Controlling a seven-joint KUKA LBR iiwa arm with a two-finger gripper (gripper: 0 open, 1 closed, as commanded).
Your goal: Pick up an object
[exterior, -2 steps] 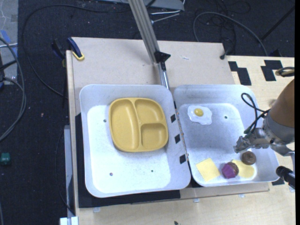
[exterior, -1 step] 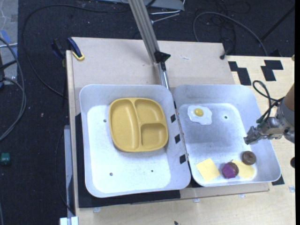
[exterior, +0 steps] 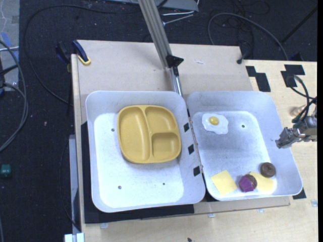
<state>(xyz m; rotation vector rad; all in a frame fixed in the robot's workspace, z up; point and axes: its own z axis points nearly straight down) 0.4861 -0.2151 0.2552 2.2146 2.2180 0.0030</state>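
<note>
The right bin (exterior: 262, 105) holds a toy fried egg (exterior: 215, 123) near its back. Along its front lie a flat yellow square (exterior: 223, 182), a purple lump (exterior: 247, 183) and a small brown round piece (exterior: 267, 170); the last two rest on a pale yellow slice (exterior: 266, 185). My gripper (exterior: 285, 138) hangs at the right rim of this bin, small and dark at the frame's edge, well apart from every object. Nothing is visibly held in it.
The left bin (exterior: 101, 150) bears a yellow divided plate (exterior: 149, 134). A slanted metal pole (exterior: 156, 26) runs down from the top to the gap between the bins. Black clips (exterior: 191, 137) line the shared bin edge. Cables lie on the dark floor around the bench.
</note>
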